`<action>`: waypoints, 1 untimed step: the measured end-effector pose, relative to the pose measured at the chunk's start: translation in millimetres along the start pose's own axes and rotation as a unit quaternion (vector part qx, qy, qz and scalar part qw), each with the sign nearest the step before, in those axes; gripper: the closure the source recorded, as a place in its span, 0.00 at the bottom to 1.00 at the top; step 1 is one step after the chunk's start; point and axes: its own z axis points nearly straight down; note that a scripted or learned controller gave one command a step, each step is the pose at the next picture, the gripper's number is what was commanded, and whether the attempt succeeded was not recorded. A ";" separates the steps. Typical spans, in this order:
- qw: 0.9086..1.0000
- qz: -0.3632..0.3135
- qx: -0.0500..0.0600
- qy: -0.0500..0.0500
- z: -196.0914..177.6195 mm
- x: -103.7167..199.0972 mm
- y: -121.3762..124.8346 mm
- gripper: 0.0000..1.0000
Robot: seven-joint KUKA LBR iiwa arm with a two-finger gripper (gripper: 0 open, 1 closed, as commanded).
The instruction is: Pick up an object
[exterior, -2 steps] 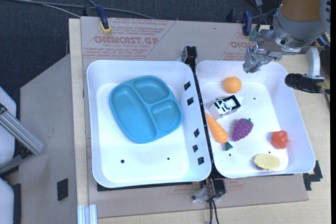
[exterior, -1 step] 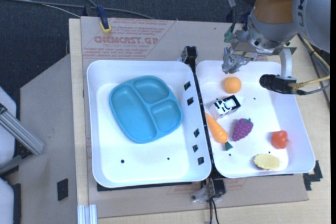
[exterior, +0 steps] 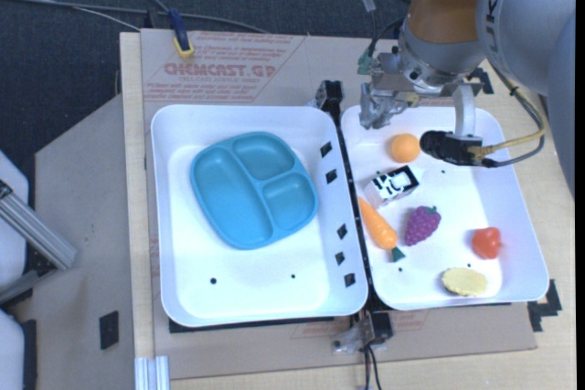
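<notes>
The right bin (exterior: 512, 196) holds an orange ball (exterior: 403, 147), a small black-and-white box (exterior: 395, 184), a carrot (exterior: 377, 225), a bunch of purple grapes (exterior: 421, 224), a red tomato-like piece (exterior: 486, 242) and a yellow slice (exterior: 464, 281). My gripper (exterior: 377, 112) hangs over the far left corner of that bin, up and left of the orange ball, with nothing visible between its fingers. Its fingers point down and look close together.
The left bin (exterior: 174, 224) holds a blue divided plate (exterior: 255, 188). A black divider with clips (exterior: 343, 196) runs between the bins. Cables trail behind the bench, and a black camera-like part (exterior: 450, 146) hangs off the arm over the right bin.
</notes>
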 end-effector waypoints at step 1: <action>1.000 0.000 -0.002 0.000 -2.8 46.8 5.0 1.00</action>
